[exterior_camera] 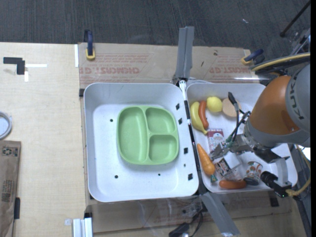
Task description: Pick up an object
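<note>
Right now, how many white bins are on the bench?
2. The left bin holds a green divided plate. The right bin sits beside it and holds the toy food, with the arm reaching in over it and hiding part of it.

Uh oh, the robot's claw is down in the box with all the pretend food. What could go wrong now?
The claw sits low in the crowded right bin, among a carrot, a small packet and a sausage. It might nudge them aside instead of grabbing one, or pinch two at once. The carrot lies right beside the bin's wall, so it could be hard to get fingers around.
</note>
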{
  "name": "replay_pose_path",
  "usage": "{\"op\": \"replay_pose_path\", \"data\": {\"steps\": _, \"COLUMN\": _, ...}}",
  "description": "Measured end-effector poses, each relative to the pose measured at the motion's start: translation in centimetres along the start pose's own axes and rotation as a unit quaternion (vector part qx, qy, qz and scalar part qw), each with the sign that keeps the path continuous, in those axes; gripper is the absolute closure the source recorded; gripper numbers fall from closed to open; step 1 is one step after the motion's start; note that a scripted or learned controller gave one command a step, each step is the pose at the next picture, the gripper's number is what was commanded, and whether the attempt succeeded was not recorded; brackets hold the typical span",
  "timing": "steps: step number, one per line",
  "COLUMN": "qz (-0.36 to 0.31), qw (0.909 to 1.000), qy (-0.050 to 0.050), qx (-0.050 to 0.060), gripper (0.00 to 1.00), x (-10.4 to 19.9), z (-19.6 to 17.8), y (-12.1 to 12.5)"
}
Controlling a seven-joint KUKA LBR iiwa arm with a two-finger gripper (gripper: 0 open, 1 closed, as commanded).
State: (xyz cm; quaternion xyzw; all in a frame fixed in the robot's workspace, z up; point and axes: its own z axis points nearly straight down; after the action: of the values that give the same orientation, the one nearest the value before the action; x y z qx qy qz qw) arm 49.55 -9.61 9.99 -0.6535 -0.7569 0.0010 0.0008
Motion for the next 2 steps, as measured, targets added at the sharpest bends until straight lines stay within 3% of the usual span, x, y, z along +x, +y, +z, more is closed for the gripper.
{"op": "replay_pose_path", "data": {"steps": 1, "qz": 0.028, "qw": 0.9996, "qy": 0.000, "qx": -0.003, "gripper": 0.00, "x": -0.41, "z": 0.68, "y": 1.55}}
{"op": "replay_pose_path", "data": {"steps": 2, "qz": 0.028, "qw": 0.9996, "qy": -0.001, "qx": -0.002, "gripper": 1.00, "x": -0.51, "z": -0.24, "y": 1.54}}
